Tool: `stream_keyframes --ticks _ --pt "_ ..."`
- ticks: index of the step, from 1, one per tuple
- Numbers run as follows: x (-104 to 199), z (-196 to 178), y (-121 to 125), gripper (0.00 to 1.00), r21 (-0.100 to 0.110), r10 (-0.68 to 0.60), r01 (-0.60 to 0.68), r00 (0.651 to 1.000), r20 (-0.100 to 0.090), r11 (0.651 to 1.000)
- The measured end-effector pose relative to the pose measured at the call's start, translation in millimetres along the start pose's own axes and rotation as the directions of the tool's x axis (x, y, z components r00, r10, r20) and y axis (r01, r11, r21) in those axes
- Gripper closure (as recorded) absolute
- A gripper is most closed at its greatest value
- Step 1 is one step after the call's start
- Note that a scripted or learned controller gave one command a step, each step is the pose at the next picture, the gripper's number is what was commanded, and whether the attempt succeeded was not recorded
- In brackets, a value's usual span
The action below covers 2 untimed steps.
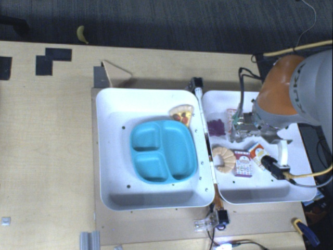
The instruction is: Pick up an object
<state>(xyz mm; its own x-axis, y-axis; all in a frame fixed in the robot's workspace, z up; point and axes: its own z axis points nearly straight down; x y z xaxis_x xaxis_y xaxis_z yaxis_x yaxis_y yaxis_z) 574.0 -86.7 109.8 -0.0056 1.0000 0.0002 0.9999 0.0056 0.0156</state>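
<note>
- The left bin (112,139) is mostly taken up by a blue divided plate (163,151) at its middle; bare white floor runs along its left wall and front edge.
- A pizza slice (182,114) sits at that bin's back right corner, just beside the plate.
- The right bin (260,191) is crowded: the arm (291,95) hangs over its back right part, with the end effector (240,132) low among the things.
- Purple grapes (216,126), a doughnut (225,159), a small pink packet (243,166) and an orange-and-white item (256,152) lie close together.
- Open floor shows along the right bin's front edge.
- The table (47,160) left of the bins lies open.
</note>
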Motion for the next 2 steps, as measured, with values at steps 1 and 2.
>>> stream_keyframes --ticks 1,2 --pt "0.0 0.1 -0.1 0.0 0.0 0.0 0.0 1.0 0.0 1.0" --pt "-4.0 19.1 -44.1 0.0 -0.004 0.002 -0.002 1.0 0.004 1.0"
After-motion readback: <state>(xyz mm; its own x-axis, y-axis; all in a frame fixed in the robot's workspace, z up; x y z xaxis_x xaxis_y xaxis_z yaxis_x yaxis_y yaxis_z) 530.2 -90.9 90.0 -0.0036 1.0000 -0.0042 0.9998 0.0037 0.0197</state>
